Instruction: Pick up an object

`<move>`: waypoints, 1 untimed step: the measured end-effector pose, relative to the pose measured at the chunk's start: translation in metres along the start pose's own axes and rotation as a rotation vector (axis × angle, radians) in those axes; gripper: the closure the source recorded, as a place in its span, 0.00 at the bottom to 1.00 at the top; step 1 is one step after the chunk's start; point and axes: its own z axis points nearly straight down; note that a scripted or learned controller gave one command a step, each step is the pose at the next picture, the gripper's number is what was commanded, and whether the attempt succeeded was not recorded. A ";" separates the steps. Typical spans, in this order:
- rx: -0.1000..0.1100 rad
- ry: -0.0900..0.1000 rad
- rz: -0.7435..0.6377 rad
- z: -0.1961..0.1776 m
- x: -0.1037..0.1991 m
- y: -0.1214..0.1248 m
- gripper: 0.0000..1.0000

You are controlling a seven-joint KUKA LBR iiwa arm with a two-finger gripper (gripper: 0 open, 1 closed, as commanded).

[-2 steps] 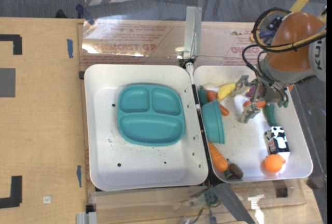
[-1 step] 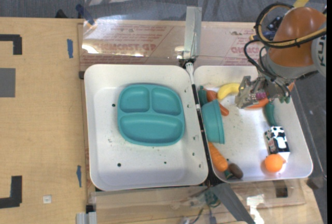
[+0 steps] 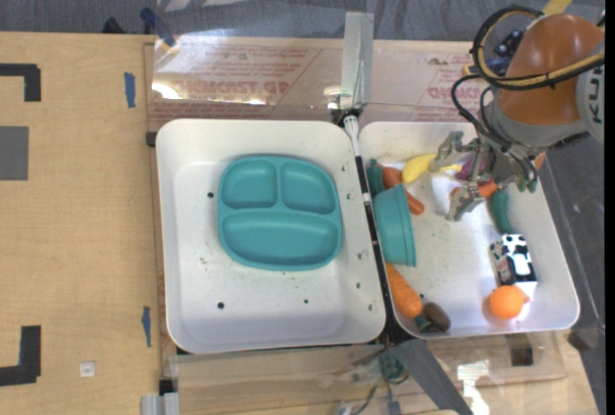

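orange carrot (image 3: 405, 293) lies in the right bin's (image 3: 562, 293) front; jaws spread open above the bin's far end, grasping nothing.

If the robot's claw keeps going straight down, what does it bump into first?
Probably the bare white floor of the right bin. The gripper points down between the banana and a green toy. Depth is hard to judge here, so it might clip one of them.

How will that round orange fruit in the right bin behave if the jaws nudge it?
The orange fruit looks round and smooth, so it would likely roll. It sits near the right bin's wall, which may stop it. It's probably slippery to pinch.
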 end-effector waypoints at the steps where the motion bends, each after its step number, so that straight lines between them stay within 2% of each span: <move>1: -0.003 0.017 0.115 0.011 0.030 0.064 0.00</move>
